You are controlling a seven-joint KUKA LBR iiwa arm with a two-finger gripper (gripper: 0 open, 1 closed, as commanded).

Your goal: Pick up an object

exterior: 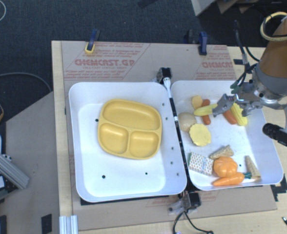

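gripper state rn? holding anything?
gripper: low over the right bin, among the toy food near the yellow corn piece; open or closed, and any hold, cannot be told.

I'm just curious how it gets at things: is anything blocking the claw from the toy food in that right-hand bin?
Nothing visible does. The gripper hangs over the right bin, right above the yellow banana-like piece and the red-orange pieces beside it. No lid or cover sits over them.

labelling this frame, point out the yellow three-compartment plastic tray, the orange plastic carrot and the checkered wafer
yellow three-compartment plastic tray (130, 128), camera view, centre ridge
orange plastic carrot (228, 180), camera view, middle of body
checkered wafer (200, 163), camera view, middle of face
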